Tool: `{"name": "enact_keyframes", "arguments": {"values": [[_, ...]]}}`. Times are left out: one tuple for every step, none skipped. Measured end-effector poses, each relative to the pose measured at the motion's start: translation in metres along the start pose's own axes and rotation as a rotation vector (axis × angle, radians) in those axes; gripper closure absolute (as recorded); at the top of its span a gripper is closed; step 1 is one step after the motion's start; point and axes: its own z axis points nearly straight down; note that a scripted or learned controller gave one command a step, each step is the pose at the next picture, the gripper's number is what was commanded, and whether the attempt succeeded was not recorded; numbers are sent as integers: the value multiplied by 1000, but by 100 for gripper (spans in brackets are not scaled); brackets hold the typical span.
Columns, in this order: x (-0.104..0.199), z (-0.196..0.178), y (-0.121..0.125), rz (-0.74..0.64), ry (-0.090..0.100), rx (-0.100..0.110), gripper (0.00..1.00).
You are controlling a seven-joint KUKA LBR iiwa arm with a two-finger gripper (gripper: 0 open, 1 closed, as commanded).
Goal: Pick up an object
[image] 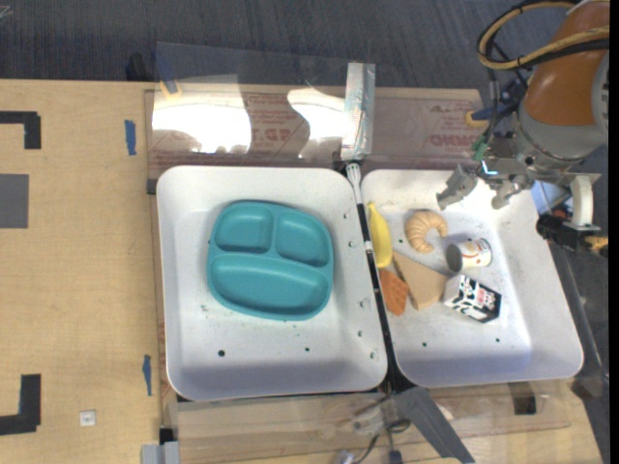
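Hovering over the right bin's (542,356) far edge, the hand (481,189) is spread wide, holding nothing, just beyond the croissant (426,228) and can (468,253).

Bright overhead light, glare on plexiglass (251,114) — sharp

Single fixed overhead camera, slanted down, seemingly mid-distance, both bins (184,288) framed

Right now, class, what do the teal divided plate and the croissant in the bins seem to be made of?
Teal divided plate: likely moulded plastic, matt to satin, judging by uniform colour and soft rounded compartment ridges. Croissant: probably a toy of plastic or rubber; smooth tan ridged surface, though real pastry cannot be ruled out.
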Motion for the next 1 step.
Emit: {"name": "enact_keyframes", "arguments": {"values": [[-66, 77, -19, 5, -1, 5, 0]]}}
